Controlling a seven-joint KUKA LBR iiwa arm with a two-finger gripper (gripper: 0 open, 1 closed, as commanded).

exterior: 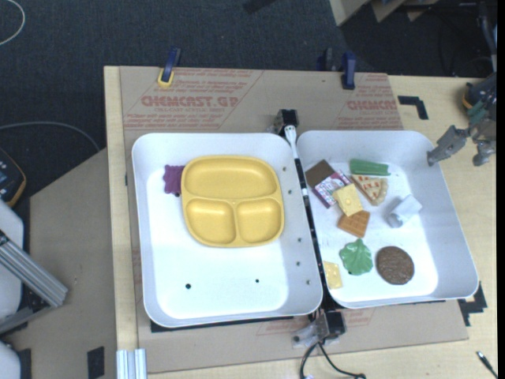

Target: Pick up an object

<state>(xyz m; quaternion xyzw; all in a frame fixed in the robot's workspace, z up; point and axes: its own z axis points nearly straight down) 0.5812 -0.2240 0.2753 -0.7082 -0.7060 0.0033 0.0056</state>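
The right bin (442, 212) holds several toy foods: a green bar (369, 167), a pizza slice (371, 189), a brown block (319, 172), a yellow cube (349, 200), an orange waffle piece (354, 224), a pale grey piece (404, 210), a green leaf (357, 257), a round brown patty (394, 264) and a small yellow wedge (334, 275). My gripper (464, 150) hangs at the far right, just past the bin's upper right corner. It is open, with nothing between its fingers (443, 144).
The left bin (229, 290) carries a yellow compartment tray (233, 200) with a purple piece (172, 178) at its left side. Clamps (166, 73) grip the board's far edge. A black bracket (287, 121) sits between the bins.
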